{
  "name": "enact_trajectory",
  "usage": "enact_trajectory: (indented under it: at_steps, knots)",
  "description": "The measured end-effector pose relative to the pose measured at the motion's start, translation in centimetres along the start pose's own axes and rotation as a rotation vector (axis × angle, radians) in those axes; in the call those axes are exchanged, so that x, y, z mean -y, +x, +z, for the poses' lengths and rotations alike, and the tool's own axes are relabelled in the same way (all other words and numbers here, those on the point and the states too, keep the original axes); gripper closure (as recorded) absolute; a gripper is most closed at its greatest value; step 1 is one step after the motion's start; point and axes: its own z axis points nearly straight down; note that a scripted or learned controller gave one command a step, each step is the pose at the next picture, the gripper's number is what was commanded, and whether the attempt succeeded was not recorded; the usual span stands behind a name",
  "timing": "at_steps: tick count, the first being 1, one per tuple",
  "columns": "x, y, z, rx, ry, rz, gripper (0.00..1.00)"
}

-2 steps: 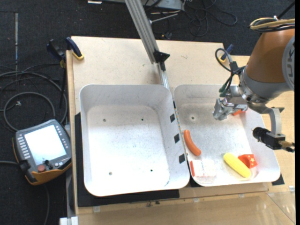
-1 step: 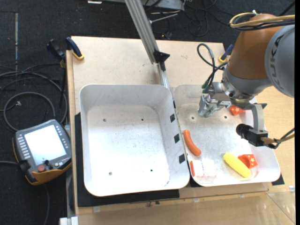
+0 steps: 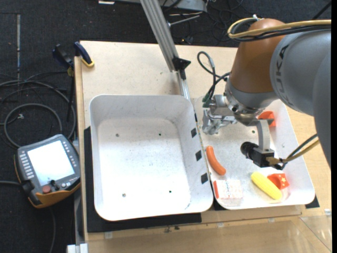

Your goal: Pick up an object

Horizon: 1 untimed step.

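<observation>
Tool: the tool [image 3: 212, 121] hangs over the upper left part of the right bin [image 3: 308, 194], close to the wall it shares with the left bin [image 3: 142, 157]. I cannot tell whether it is released or clenched. Nothing shows in its grasp.

Arm: the arm [image 3: 284, 57] reaches in from the right and covers the upper part of the right bin.

Task's thing: no object is picked yet. All the candidates lie in the right bin. The nearest is the orange sausage [image 3: 215, 161], just below the tool in the view and beside the shared wall.

Other candidates: a white carton with red print [image 3: 229, 190] lies near the front edge. A yellow banana [image 3: 266, 186] lies to its right and seems to touch a red piece [image 3: 279, 181]. An orange-red block [image 3: 267, 117] is partly hidden by the arm.

Risk, wall: the sausage lies so close to the wall that the tool could strike the rim or find no room on that side.

Risk, rolling: the sausage looks round and smooth, so an off-centre close would likely squeeze it out.

Risk, crowding: going for the banana could catch or shove the red piece.

Risk, hidden: a grasp on the block can be judged only poorly, since little of it shows.

Count: two bins on one counter [image 3: 131, 67]; one sausage, one carton, one banana, one red piece and one block, so five objects.
</observation>
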Motion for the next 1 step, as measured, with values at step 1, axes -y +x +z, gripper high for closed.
enact_trajectory:
  at_steps: [1]
  knots:
    - [-0.03,5.69,0.76,0.0,-0.001,0.0,1.0]
